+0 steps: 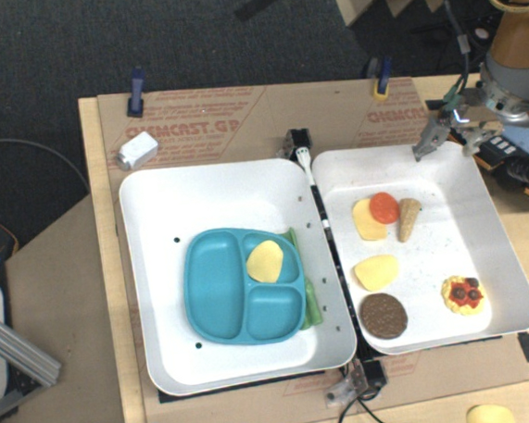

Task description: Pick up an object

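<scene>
Currently nothing is getting picked: the gripper (pixel 430 141) is hovering over the right bin's (pixel 499 230) far edge, fingers spread and holding nothing. The approach and grasp are both pending. The likely target, the cone (pixel 407 217), is lying in the right bin just right of the red tomato (pixel 384 207), long axis running near-far, narrow tip pointing near.

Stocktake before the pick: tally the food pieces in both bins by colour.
Yellow: 3, one on the blue tray, two in the right bin
Red: 1
Tan: 1
Brown: 1
Yellow and red: 1
Total: 7
</scene>
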Controlling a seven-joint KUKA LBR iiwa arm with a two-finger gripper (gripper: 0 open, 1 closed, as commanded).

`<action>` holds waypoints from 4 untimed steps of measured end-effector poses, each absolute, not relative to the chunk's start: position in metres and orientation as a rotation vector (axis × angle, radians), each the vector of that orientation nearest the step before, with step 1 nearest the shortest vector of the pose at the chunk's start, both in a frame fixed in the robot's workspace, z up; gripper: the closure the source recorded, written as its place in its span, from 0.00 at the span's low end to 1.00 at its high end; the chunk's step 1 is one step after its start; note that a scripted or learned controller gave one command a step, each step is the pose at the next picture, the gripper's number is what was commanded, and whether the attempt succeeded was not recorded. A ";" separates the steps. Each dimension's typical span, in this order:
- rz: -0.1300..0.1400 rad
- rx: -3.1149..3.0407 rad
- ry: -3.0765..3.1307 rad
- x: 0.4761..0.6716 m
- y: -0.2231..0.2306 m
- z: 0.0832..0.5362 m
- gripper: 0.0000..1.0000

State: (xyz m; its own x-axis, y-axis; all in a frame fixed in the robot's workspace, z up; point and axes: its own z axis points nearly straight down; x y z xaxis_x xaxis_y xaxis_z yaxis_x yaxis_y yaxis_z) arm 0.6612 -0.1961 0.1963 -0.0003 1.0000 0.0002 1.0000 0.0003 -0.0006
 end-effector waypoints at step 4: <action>0.005 -2.246 -2.220 0.499 0.063 0.137 0.00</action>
